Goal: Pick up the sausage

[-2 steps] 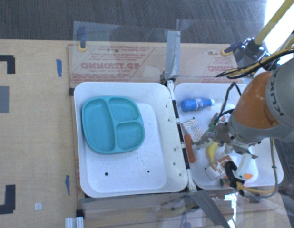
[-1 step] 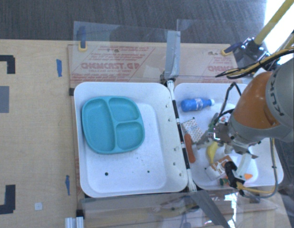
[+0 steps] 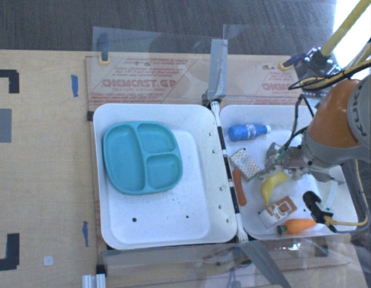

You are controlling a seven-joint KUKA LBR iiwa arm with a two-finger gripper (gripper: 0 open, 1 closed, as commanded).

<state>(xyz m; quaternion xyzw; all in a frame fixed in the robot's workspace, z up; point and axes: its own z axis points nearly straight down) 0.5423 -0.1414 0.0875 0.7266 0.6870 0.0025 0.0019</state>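
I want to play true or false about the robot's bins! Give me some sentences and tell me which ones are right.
1. The teal divided plastic plate lies in the left white bin. True.
2. The reddish-brown sausage lies on the plate. False: it lies in the right white bin, near the divider.
3. The blue plastic bottle lies on its side. True.
4. The gripper hovers over the left bin. False: it is over the right bin, by the yellow banana.
5. The orange carrot is in the right bin. True.

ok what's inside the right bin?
In the right bin: sausage by the left wall, blue bottle, banana, carrot, two small packets. The arm covers the bin's right part; the floor beneath it is hidden.
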